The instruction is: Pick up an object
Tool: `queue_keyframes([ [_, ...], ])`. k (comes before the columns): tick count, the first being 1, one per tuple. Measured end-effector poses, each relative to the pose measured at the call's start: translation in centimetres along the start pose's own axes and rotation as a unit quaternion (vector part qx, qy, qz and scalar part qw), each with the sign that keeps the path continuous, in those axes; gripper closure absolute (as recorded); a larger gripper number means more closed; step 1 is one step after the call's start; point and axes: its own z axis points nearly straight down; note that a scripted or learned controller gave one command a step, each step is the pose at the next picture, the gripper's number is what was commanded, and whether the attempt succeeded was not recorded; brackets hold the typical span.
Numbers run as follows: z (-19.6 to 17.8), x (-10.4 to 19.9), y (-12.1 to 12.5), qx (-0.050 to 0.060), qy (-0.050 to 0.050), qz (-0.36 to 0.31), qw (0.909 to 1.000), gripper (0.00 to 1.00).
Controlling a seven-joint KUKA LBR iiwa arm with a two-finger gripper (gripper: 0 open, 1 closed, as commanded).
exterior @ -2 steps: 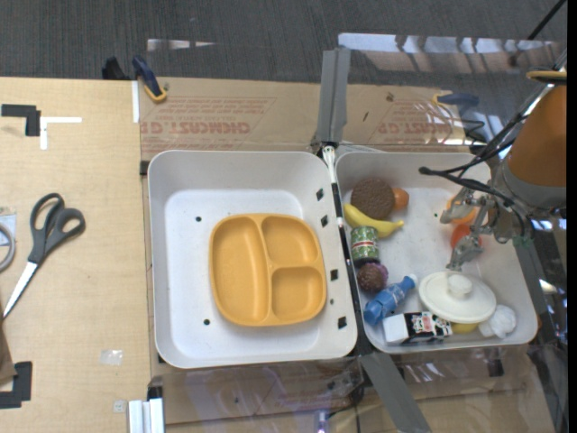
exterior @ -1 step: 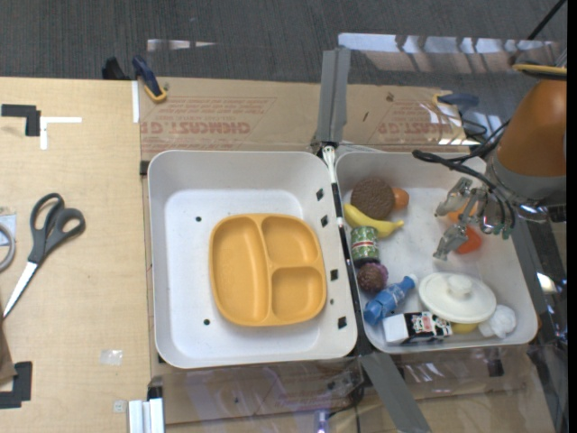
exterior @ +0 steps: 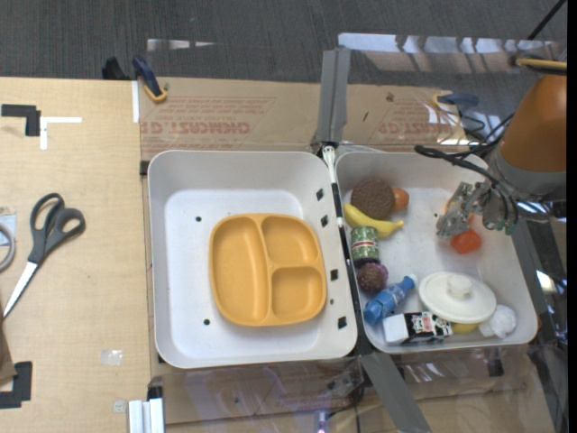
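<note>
The right bin (exterior: pixel 518 269) holds several objects. A small red-orange block (exterior: pixel 465 241) lies near its right wall, and my gripper (exterior: pixel 471 211) hangs right above it, close to its upper edge; whether the two touch is unclear. Further left are a brown round object (exterior: pixel 371 197) with a small orange piece (exterior: pixel 400 199) beside it, a banana (exterior: pixel 373 222), a green can (exterior: pixel 363 243), a dark purple ball (exterior: pixel 371 276) and a blue bottle (exterior: pixel 389 299). A white round lid (exterior: pixel 458 297) and a black-and-white box (exterior: pixel 417 326) sit at the front.
The left bin (exterior: pixel 171 242) holds a yellow divided plate (exterior: pixel 268 269). Scissors (exterior: pixel 41 237) lie on the wooden bench at the left. The arm's orange band (exterior: pixel 539 124) and cables hang over the right bin's back right corner.
</note>
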Motion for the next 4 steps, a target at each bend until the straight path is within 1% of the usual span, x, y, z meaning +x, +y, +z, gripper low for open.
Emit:
queue_keyframes([
  [1, -13.7, -1.1, 5.6, 0.0, 0.004, 0.041, 0.9991, 1.0],
  [2, -2.1, -1.2, 0.5, 0.0, 0.005, -0.107, 0.9943, 1.0],
  [3, -2.1, -1.2, 0.5, 0.0, 0.005, -0.107, 0.9943, 0.0],
  [4, 1.2, -2.9, -0.5, 0.0, 0.003, -0.091, 0.9958, 0.0],
])
